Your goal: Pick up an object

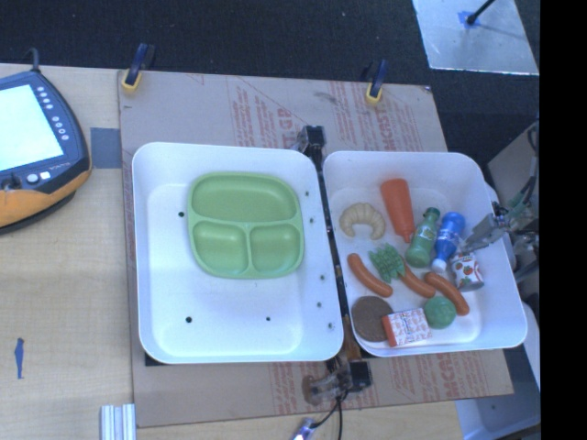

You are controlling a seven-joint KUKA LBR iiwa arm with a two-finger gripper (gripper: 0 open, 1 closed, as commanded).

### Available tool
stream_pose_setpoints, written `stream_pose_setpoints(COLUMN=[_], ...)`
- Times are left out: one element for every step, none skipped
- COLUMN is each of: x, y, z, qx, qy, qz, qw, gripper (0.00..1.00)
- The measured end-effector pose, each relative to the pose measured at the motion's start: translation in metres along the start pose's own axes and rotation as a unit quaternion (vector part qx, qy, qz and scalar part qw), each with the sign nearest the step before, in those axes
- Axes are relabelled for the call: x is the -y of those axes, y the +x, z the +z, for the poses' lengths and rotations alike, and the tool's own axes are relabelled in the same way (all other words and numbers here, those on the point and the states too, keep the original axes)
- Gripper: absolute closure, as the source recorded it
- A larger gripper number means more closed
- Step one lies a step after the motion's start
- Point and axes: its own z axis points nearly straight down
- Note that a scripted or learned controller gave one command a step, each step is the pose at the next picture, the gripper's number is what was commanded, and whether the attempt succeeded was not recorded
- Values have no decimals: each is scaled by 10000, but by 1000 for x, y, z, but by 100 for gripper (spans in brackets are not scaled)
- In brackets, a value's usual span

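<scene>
Claw (484, 234) at right bin's (477, 169) right edge; we cannot tell its state. We see blue bottle (448, 236) just left of it, beside green bottle (423, 237). Green tray (246, 225) in left bin (156, 273).

Green tray (246, 225), orange carrot (398, 207), blue bottle (448, 235)

The tool (503, 220) is partly cut off at the right edge.

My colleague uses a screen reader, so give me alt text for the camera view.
Two white bins sit side by side: the left bin holds a green divided plate, the right bin toy food including a carrot, croissant and sausages. The gripper hangs at the right bin's far edge.
</scene>
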Motion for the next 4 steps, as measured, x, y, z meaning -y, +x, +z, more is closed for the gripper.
stream_pose_setpoints(x=[-84,-147,-150,-172], y=[-8,49,-8,45], z=[101,175,175,180], qx=[7,23,2,1], qy=[15,-50,-5,-6], qz=[-16,-10,8,-6], qw=[10000,10000,10000,10000], gripper=[0,0,0,0])
